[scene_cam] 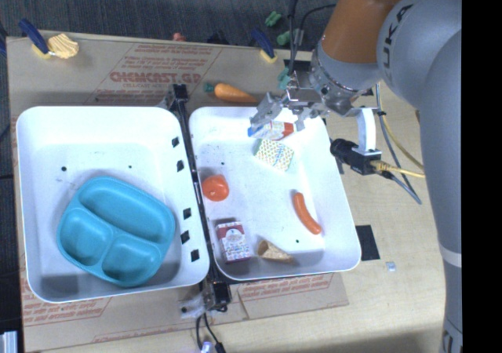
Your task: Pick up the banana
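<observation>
My gripper (282, 114) hangs over the back part of the right bin (339, 210), its two grey fingers spread apart. Just below and in front of the fingertips lies a white packet with a yellow pattern (274, 154), with small blue and red bits at its upper edge. I cannot tell whether the fingers touch the packet. Nothing is clearly clamped between them. The grey arm with its orange band (362, 6) comes in from the upper right.
The right bin also holds an orange-red round fruit (215, 187), a red sausage (307, 212), a small brown box (233, 241) and a tan wedge (274, 251). A blue divided tray (116, 230) lies in the left bin (47, 132). A carrot (232, 93) lies behind the bins.
</observation>
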Available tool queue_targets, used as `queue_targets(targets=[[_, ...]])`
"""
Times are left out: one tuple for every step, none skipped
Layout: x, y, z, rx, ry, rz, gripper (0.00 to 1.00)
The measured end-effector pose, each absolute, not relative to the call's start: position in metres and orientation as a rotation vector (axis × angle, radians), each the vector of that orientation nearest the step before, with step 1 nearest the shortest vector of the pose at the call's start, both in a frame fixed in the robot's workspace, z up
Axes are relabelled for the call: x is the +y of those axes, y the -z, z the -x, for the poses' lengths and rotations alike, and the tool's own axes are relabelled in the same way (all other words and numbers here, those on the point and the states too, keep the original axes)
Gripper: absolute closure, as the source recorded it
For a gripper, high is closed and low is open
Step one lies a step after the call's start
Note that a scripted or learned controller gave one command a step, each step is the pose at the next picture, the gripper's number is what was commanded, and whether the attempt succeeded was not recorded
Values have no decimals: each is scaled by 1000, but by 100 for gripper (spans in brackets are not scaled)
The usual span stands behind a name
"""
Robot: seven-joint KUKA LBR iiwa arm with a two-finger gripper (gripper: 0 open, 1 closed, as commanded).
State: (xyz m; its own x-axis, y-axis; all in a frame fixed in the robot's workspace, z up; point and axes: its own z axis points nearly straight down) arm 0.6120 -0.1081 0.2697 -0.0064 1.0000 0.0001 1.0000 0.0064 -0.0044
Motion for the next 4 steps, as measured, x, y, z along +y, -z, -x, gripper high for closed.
queue_targets(targets=[[-125, -104, -592, -2336, -1, 2099, 0], [-112, -92, -652, -2612, -1, 1745, 0], [-179, -183, -579, -2710, -3, 1590, 0], [-113, -92, -526, -2665, 0, 1660, 0]])
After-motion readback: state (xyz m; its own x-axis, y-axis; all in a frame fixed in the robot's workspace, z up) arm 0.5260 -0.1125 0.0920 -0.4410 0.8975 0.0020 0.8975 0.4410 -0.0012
